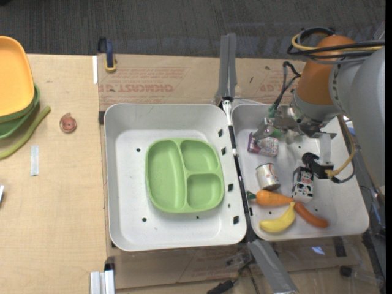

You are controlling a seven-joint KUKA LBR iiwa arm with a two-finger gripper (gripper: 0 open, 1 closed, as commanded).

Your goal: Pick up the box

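Note:
In the right bin (pixel 343 225) a small purple and white box (pixel 262 144) lies near the far left corner. My gripper (pixel 273 127) hangs directly over its far edge, below the orange band of the arm (pixel 321 72). I cannot make out whether the gripper touches the box. A second small box (pixel 303 185), black and white, stands further toward the front of the same bin, apart from the gripper.
The right bin also holds a metal can (pixel 267 176), a carrot (pixel 274 198), a banana (pixel 277 220) and an orange-red vegetable (pixel 311 216). A green divided plate (pixel 184 175) lies in the left bin (pixel 122 225). Yellow and green dishes (pixel 15 97) sit on the bench at far left.

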